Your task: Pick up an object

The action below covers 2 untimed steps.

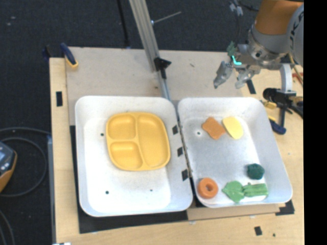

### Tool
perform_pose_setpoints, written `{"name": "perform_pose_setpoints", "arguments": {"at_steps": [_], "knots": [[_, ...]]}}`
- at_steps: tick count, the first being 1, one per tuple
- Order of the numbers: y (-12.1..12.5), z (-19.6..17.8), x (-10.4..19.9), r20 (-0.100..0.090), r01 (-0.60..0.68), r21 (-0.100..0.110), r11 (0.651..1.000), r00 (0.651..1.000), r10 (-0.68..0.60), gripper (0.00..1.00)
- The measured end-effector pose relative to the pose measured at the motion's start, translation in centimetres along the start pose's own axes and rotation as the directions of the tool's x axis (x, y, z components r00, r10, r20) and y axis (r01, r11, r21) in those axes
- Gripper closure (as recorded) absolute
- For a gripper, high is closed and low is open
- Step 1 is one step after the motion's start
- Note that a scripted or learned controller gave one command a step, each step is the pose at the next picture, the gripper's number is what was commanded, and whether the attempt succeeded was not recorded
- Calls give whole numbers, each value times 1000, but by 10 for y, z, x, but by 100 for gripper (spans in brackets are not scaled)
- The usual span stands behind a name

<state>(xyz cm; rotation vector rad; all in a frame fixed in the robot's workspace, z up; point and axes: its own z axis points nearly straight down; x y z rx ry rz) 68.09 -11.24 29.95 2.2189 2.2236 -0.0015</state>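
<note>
Looking down at the counter, I see the jaws of the two-finger gripper (pixel 233 76) spread, pinching nothing, above the far edge of the right white bin (pixel 265 137). I judge this as the approach step. Nearest targets are the orange block (pixel 214 128) and the yellow oval piece (pixel 233 127), touching each other, so the descent needs care. Farther lie an orange ring (pixel 208 188), a green toy (pixel 245 191) and a dark green ball (pixel 255 171). The yellow divided plate (pixel 138 140) sits in the left white bin (pixel 92 188).
</note>
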Motion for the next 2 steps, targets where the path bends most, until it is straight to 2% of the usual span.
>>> {"name": "perform_pose_setpoints", "arguments": {"at_steps": [1, 2], "knots": [[0, -1, 0, 0, 0, -2, 1000, 1000, 0, 0], [4, 42, 3, 1, 2, 1, 1000, 1000, -2, 0]]}}
